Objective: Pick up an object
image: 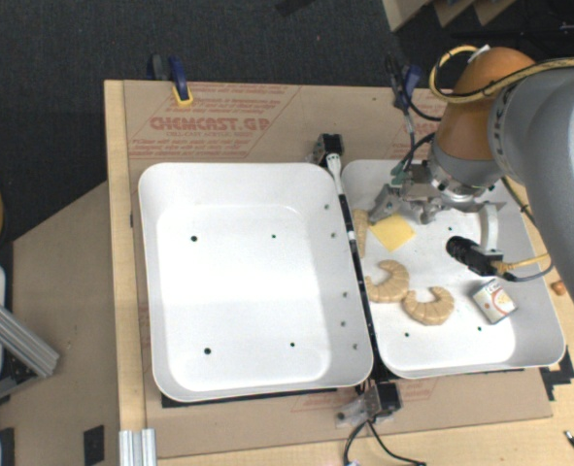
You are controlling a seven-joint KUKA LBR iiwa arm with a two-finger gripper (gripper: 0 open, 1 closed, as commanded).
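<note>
- Brown board [219, 119] under bins: red print "CHEMCAST G P", upper left of the gripper [403, 205].
- Smaller red lines beneath: not legible.

bench [219, 119]: brown board, red lettering | left bin [243, 280], right bin [520, 343]: side by side, touching | blue clamp [178, 76]: far edge, well left of jaws

The arm [549, 134] runs off the right edge and covers the right bin's [461, 352] far right corner; the gripper's [408, 202] fingers cannot be made out.
</note>
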